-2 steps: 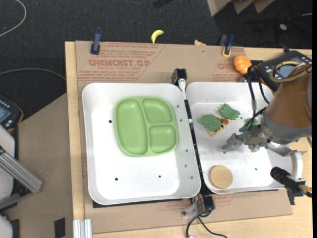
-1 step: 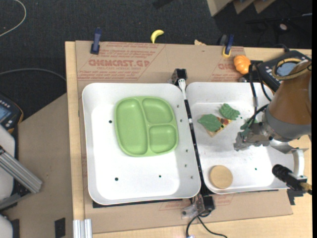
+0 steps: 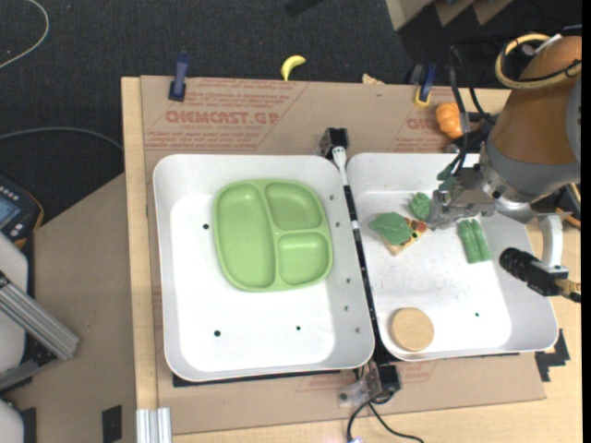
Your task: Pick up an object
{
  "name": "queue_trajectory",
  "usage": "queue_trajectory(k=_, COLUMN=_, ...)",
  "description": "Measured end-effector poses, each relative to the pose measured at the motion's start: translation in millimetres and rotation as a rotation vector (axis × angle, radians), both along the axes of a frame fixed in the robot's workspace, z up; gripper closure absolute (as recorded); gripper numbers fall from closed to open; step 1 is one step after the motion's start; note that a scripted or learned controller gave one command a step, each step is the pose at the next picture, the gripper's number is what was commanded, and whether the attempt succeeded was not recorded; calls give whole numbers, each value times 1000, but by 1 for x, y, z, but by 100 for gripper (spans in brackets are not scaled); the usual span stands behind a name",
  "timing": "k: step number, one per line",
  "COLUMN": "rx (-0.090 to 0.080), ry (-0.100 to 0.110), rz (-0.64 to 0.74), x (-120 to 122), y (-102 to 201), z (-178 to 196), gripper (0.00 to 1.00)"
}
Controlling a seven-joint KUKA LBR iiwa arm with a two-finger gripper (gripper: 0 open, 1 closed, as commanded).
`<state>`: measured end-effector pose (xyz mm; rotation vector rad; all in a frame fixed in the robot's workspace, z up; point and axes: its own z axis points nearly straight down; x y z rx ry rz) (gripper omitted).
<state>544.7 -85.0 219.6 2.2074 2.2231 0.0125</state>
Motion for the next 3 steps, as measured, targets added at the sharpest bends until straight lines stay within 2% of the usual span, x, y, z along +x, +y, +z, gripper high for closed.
queue_trajectory(k=1, rx=7, ry=18, rz=9, x=-30, y=167, z=-37, gripper=100)
queue_trajectory(k=2, rx=7, ry=-6, rz=-1, x=-65, y=190, z=182, gripper=100)
queue_trajectory(k=3, rx=1, ry=7, rz=-6, x=-65, y=185, z=191, gripper=100)
